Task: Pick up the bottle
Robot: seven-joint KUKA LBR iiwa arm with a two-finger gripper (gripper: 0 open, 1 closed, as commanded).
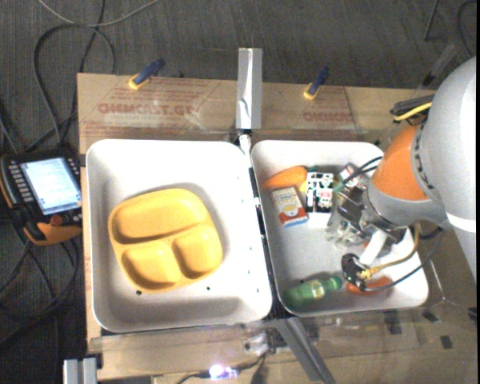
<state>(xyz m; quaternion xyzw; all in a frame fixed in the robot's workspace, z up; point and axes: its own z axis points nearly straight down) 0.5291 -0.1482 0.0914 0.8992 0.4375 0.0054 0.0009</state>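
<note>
camera view: the green bottle [308, 292] lies on its side in the right bin [304, 250], close against the near wall and towards the near left corner. its narrower end points right. the bin floor just behind the bottle, towards the far wall, is bare white.

the gripper [346, 214] hangs over the right half of the same bin, further back than the bottle and to its right, apart from it. whether it is clenched or released cannot be made out from this angle. nothing is seen held in it.

along the far part of the right bin sit an orange rounded object [284, 176], a small orange-and-white carton [290, 205] just in front of it, and a dark printed packet [320, 190] beside the carton, close to the gripper. these crowd the far left corner, well apart from the bottle.

the left bin [96, 214] holds a yellow divided tray [164, 238], set at a slant near its middle, with white floor showing round every side.
</note>
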